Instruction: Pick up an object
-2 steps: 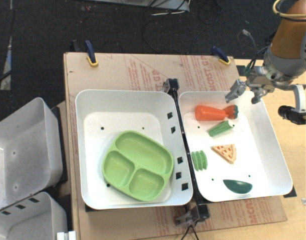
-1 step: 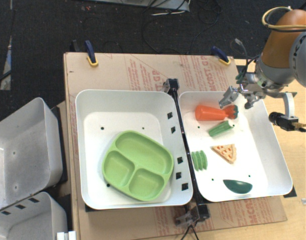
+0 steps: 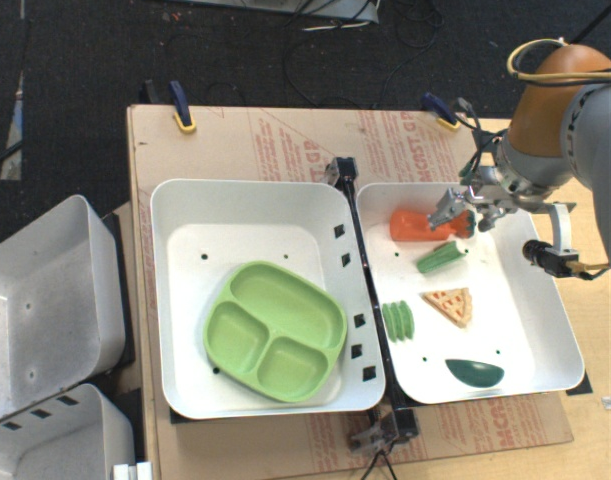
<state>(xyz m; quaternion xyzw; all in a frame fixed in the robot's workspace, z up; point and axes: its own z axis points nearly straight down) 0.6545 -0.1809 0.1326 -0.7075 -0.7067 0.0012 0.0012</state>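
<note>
The claw (image 3: 455, 213) hangs over the orange piece (image 3: 417, 226) in the right bin (image 3: 555, 318); I cannot tell its opening. Best to centre over it before descending

Single fixed camera, mounted high above the brown cardboard-topped bench (image 3: 245, 133), looking down at a slant. Far enough back to frame both shallow white plastic bins (image 3: 175, 218) side by side, plus dark floor beyond.
</note>
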